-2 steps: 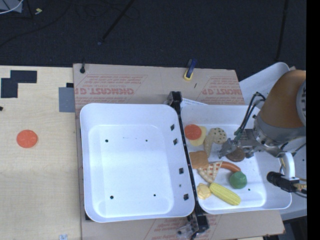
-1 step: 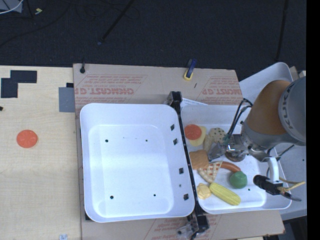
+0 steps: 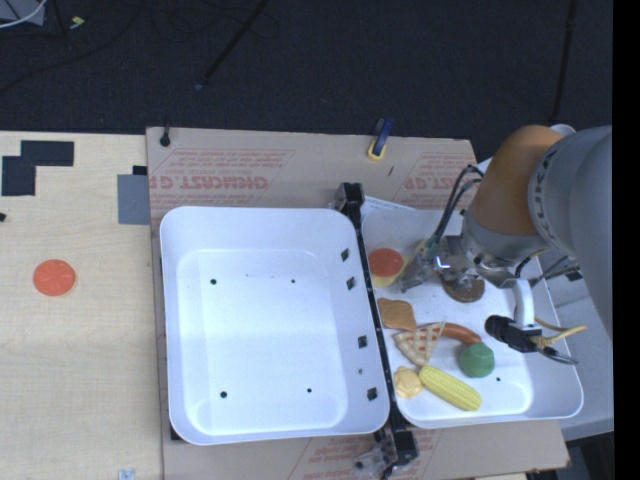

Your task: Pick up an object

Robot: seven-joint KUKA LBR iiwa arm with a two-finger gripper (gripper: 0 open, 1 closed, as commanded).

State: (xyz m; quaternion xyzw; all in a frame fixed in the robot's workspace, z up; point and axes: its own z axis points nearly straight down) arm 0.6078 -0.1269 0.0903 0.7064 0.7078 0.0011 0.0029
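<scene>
Currently we are looking at the gripper [image 3: 418,271], which is hanging low over the far half of the right bin [image 3: 560,406]. We are not able to tell how far it is open, nor whether it has hold of anything, since its tip is small and blurred against the white floor.

Just beside it, toward the view's left, an orange-red round piece [image 3: 386,262] is lying close to the wall between the bins; we cannot tell whether the two are touching. On the gripper's other side a brown disc [image 3: 463,289] is sitting under the wrist.

Nearer the camera, the other things are lying in a loose cluster: a brown toast slice [image 3: 397,315], a waffle wedge [image 3: 420,343] just beside it, an orange sausage [image 3: 460,332], a green ball [image 3: 477,359], a corn cob [image 3: 449,387] and a small yellow piece [image 3: 407,381] near the cob's end.

Above all this the grey arm [image 3: 575,208] is reaching in from the right, its orange band [image 3: 510,183] turned toward us.

Farther out, the left bin [image 3: 165,230] is sitting against the right one on a cardboard sheet [image 3: 260,173], and an orange disc [image 3: 54,278] is lying on the wooden bench [image 3: 80,388].
</scene>
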